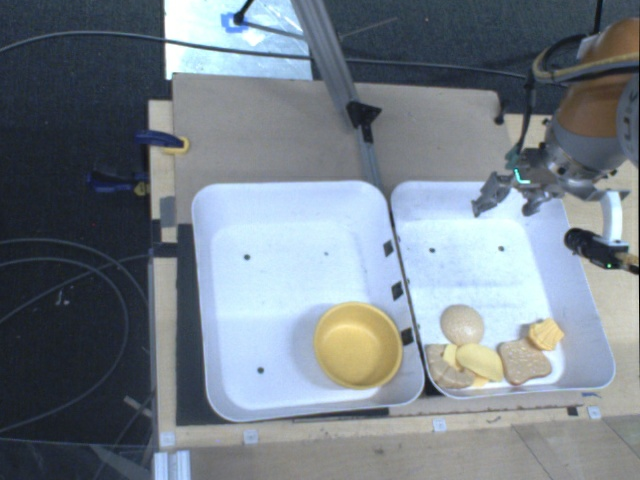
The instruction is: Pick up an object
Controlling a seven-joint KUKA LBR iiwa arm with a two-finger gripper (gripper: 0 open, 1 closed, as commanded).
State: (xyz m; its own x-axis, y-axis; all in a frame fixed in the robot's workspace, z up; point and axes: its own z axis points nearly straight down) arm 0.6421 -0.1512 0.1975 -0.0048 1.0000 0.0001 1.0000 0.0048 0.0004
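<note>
The gripper (511,199) hangs with fingers spread apart and nothing between them, above the right bin's (575,268) far rim. Toy foods lie at that bin's near edge: a beige bun (462,323), yellow banana (480,360), toast slice (524,360).

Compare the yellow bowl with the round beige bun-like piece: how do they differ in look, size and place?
The yellow round plastic bowl is larger than the round beige bun-like piece. The bowl is open and hollow; the bun is a solid dome. The bowl sits alone in the left white bin; the bun lies in the right white bin, close to other toy food pieces. Both rest near their bins' front edges, away from the gripper.
</note>
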